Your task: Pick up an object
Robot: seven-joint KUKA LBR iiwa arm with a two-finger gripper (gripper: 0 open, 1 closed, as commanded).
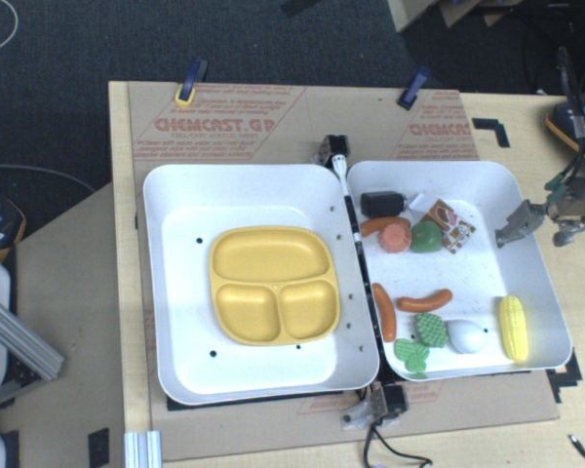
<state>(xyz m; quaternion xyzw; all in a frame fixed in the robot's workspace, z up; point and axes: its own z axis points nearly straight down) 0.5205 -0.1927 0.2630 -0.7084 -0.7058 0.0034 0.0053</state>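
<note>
Several toy foods crowd the right bin [526,261]: corn [513,327], sausages [424,301], egg [467,336]. Gripper [531,220] at its right rim; jaws' state cannot be told. Risk: crowding causes a glancing miss.

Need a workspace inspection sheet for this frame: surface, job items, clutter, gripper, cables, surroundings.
Surface: cardboard-covered bench bearing left bin and right bin, side by side.
Job's things: right bin holds corn cob, two sausages, tomato, white egg-like item, green toy vegetables, black block, patterned packet. Left bin holds a yellow divided plate.
Clutter: two clamps on the bench's far edge.
Gripper: gripper over the right bin's right rim, near no item; finger state cannot be told.
Cables: cable at the near edge.
Surroundings: dark carpet.
</note>
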